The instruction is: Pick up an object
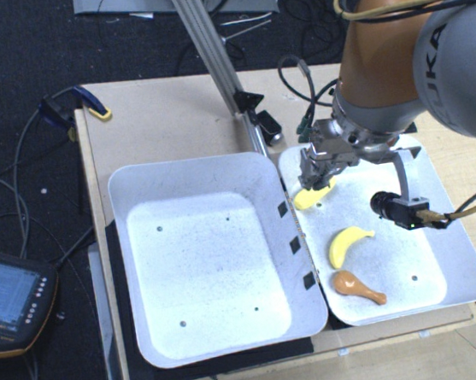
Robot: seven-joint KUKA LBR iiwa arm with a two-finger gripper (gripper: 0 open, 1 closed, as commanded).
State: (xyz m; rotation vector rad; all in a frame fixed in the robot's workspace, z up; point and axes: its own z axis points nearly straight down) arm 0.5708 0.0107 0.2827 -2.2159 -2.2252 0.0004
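In the right bin (449, 228) lie three objects. A small yellow piece (307, 199) sits at the bin's far left corner, against the divider. A yellow banana (348, 243) lies near the middle, and an orange-brown pear-shaped piece (358, 288) lies closer to the front. My gripper (316, 182) hangs from the grey and orange arm directly over the small yellow piece. Its tips reach the top of that piece and partly hide it. Whether the piece is gripped is not visible.
The left bin (132, 241) stands beside the right one, with dark clips (296, 245) along the shared rim. A slanted metal rail (217, 58) rises behind the bins. A black camera unit (399, 208) on the arm hangs over the right bin.
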